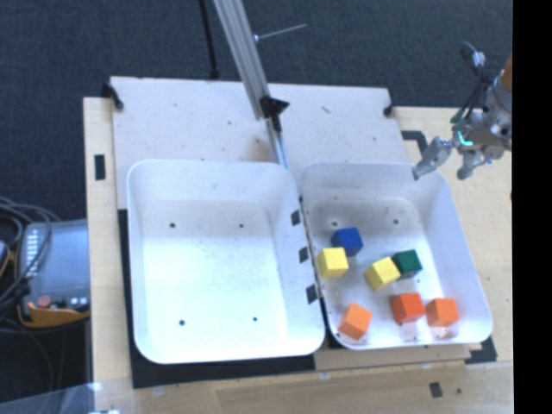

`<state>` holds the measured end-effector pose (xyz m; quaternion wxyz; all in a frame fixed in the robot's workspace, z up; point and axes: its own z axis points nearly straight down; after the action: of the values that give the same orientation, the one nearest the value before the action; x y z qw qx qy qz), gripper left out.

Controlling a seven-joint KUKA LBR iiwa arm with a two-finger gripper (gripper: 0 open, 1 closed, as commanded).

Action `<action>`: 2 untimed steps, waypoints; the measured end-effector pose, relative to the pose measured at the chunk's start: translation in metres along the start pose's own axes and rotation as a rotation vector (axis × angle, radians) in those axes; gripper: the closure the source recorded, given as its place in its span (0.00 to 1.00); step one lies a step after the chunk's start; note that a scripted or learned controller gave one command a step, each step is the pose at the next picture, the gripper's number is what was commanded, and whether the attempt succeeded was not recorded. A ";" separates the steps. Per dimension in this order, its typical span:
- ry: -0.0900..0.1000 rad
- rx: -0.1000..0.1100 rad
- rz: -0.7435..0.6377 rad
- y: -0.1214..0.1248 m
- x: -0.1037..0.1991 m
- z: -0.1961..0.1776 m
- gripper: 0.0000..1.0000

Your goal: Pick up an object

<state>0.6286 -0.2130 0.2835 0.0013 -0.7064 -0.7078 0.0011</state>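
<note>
**Seven blocks in the right bin, gripper hanging off its far right corner**

All the candidate objects sit in the right bin point(448, 222), gathered in its nearer half. A blue cube point(348, 239) lies farthest back, with a yellow cube point(333, 261) just in front of it and close to the bin's left wall. A second yellow cube point(381, 272) rests toward the middle, touching or almost touching a dark green cube point(407, 262) on its right. Along the near wall there are three orange-toned pieces: an orange cube point(354, 321) at the left, a redder orange cube point(406, 307) in the middle, and another orange cube point(442, 311) just beside it on the right.

The gripper point(447, 160) is above the bin's far right corner, well apart from every block. Its two fingers are spread, one tip over the bin's rim and the other farther right over the bench, and nothing is between them.

The left bin point(147, 188) adjoins the right one along a shared middle edge. Both rest on a pale board over the wooden bench point(99, 248). A slanted aluminium rail point(244, 50) runs down from the top of the view to the point where the two bins meet. At the left edge, beside the bench, sits a grey box with cables point(52, 266).
</note>
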 end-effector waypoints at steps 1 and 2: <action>-0.003 -0.003 -0.003 0.001 0.000 -0.003 0.00; -0.001 0.001 -0.003 0.001 0.005 0.059 0.00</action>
<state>0.6291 -0.2079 0.2249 0.0016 -0.7053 -0.7089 0.0018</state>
